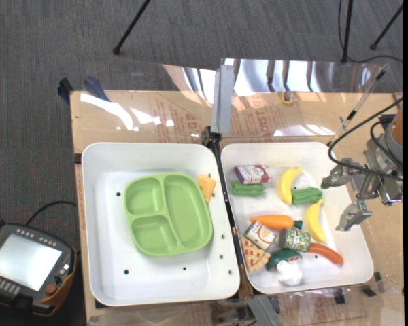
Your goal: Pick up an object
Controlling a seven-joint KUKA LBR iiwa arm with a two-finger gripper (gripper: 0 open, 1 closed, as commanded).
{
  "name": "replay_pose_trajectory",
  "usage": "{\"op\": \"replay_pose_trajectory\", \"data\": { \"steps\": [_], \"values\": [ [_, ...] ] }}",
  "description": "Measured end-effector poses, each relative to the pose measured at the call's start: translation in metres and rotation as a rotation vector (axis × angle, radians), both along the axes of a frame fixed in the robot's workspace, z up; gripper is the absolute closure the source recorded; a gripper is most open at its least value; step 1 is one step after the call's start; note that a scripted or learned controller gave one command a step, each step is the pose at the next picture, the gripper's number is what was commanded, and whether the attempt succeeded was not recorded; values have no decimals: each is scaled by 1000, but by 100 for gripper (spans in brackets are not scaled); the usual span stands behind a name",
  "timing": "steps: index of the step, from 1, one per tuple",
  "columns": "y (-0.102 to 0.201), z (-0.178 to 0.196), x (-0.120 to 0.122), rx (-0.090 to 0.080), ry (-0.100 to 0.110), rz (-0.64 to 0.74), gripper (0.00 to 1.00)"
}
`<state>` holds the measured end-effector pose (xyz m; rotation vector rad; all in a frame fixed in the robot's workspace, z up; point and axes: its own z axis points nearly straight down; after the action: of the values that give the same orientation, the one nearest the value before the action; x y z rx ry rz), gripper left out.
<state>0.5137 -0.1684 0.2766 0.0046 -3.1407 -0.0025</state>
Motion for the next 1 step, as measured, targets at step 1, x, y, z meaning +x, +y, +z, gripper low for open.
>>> {"op": "replay_pose_trajectory", "data": {
  "steps": [1],
  "values": [
    [0,-156,4,3,12,-28,0]
  ]
}}
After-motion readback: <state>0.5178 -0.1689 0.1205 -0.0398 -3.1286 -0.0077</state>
